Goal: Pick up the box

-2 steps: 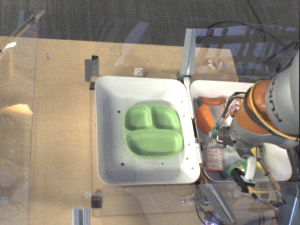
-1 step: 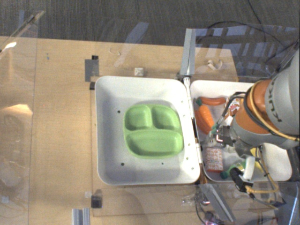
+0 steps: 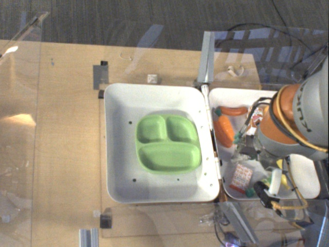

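The claw hangs low in the right bin. I cannot tell how it is set. The box lies flat just below the claw, apart from it. A carrot and a sausage sit above the claw. The green plate rests far off in the left bin.

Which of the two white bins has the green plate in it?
The left bin, the one farther from the arm. The green plate with three compartments lies in its middle. The right bin holds a carrot and a small box instead.
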`<state>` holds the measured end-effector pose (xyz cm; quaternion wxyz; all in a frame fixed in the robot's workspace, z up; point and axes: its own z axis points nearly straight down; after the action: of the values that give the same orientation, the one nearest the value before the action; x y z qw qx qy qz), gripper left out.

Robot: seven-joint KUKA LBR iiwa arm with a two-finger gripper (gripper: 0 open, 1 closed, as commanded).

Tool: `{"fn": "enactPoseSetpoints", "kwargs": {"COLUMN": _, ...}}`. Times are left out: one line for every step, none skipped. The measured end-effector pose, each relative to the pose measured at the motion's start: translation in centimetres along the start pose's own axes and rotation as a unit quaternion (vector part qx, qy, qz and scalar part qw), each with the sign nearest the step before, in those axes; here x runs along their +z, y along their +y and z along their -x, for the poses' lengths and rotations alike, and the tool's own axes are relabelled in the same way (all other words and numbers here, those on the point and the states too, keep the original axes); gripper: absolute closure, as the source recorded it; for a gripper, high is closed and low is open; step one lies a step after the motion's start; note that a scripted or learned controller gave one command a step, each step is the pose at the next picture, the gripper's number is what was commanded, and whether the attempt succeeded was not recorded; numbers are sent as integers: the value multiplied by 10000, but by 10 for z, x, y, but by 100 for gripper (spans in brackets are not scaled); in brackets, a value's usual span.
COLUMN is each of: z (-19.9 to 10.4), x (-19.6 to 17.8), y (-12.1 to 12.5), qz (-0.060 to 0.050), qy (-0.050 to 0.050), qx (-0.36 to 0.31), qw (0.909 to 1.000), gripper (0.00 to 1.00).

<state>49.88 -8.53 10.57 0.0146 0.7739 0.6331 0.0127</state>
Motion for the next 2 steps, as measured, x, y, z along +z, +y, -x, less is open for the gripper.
{"fn": "enactPoseSetpoints", "kwargs": {"z": 0, "x": 0, "y": 0, "qz": -2, "qy": 0, "qx": 1, "qw": 10000, "gripper": 0}}
{"fn": "enactPoseSetpoints", "kwargs": {"z": 1, "x": 12, "y": -4, "qz": -59, "qy": -2, "qx": -11, "qw": 10000, "gripper": 0}}
